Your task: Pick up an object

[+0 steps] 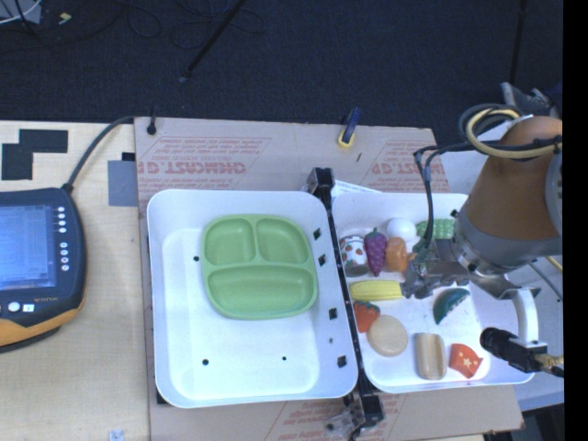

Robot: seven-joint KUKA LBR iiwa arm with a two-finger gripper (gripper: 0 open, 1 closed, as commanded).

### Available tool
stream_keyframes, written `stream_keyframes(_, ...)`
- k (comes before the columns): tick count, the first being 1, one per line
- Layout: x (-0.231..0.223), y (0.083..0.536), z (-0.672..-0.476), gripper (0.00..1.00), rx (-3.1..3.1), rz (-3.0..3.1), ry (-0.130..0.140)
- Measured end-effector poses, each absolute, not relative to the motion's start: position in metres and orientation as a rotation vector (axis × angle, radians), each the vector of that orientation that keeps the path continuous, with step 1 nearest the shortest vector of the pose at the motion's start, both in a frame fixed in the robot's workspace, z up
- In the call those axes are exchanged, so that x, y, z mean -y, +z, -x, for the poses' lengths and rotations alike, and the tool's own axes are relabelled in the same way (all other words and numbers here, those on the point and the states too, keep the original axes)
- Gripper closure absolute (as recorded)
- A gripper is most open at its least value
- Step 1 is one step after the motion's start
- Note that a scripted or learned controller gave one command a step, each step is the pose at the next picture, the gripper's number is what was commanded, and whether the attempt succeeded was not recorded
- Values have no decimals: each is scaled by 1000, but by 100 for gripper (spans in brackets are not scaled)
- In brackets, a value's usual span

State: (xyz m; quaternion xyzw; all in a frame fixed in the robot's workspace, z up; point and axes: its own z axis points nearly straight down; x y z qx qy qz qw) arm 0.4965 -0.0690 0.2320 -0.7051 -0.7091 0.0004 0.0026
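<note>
Cardboard covers the surface under two shallow white bins, with a dark floor beyond and a screen pendant lying at the far left. Reaching in from the right, the arm has its hand low over the right bin, near the middle of the toy food; whether it is open or closed, or has hold of anything, I cannot tell.

Pieces crowd together just where the hand sits: yellow corn just to its left, purple grapes and an orange piece farther back, a dark green wedge just to its right. A clean pick probably means coming straight down on one piece with room either side, and the corn or the wedge looks best placed.

Nearer the front lie a round tan piece, a bread-like roll and a red strawberry, all well spaced. A green divided plate sits in the left bin.
</note>
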Motion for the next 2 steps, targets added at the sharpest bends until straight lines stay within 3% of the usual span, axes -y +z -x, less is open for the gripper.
stream_keyframes(1,75,216,-490,100,2217,2218,7)
stream_keyframes(2,74,236,-492,100,2221,2219,2)
